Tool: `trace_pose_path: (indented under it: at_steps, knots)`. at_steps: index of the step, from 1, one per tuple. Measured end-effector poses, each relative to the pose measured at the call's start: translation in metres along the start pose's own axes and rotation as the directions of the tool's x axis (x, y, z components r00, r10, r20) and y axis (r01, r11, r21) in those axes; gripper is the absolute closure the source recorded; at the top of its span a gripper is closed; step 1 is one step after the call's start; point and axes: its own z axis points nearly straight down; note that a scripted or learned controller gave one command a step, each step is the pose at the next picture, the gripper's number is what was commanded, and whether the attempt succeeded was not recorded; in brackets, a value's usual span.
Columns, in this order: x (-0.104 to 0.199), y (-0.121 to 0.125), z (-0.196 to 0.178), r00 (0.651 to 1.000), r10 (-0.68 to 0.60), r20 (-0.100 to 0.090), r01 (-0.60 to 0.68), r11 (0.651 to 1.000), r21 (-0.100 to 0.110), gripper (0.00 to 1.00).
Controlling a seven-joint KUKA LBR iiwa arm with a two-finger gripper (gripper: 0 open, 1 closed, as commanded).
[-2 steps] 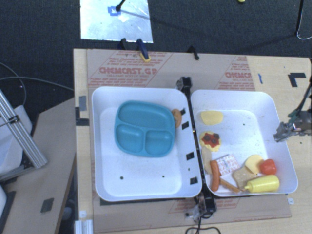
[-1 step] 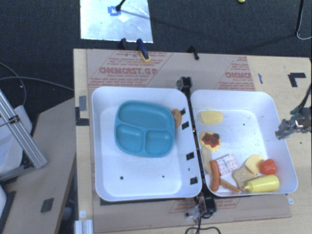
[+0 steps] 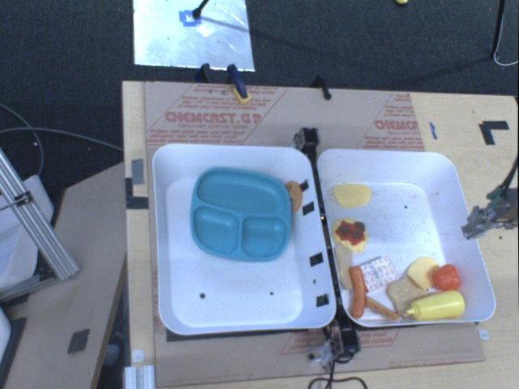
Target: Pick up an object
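The right bin (image 3: 454, 177) holds several toy foods. A pale yellow disc (image 3: 352, 194) and a small pizza piece with red topping (image 3: 350, 232) lie at its left. Along the front lie a sausage (image 3: 357, 290), a white and red packet (image 3: 377, 272), a bread slice (image 3: 401, 295), a yellow bottle (image 3: 438, 305), a yellow wedge (image 3: 421, 271) and a red tomato (image 3: 445, 277). My gripper (image 3: 480, 221) is at the bin's right rim, above and to the right of the tomato, with nothing visibly held.
The left bin (image 3: 178, 298) holds a blue divided plate (image 3: 241, 214), with a small orange-brown piece (image 3: 293, 194) beside it at the bin's right wall. A black divider (image 3: 323, 233) runs between the bins. A cable (image 3: 507, 23) hangs at the far right.
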Motion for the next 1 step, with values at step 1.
trace_pose_path:
  at_steps: [1]
  knots:
    - [0.0338, 0.0008, 0.0260, 1.000, -0.008, -0.002, 0.008, 1.000, 0.000, 1.00]
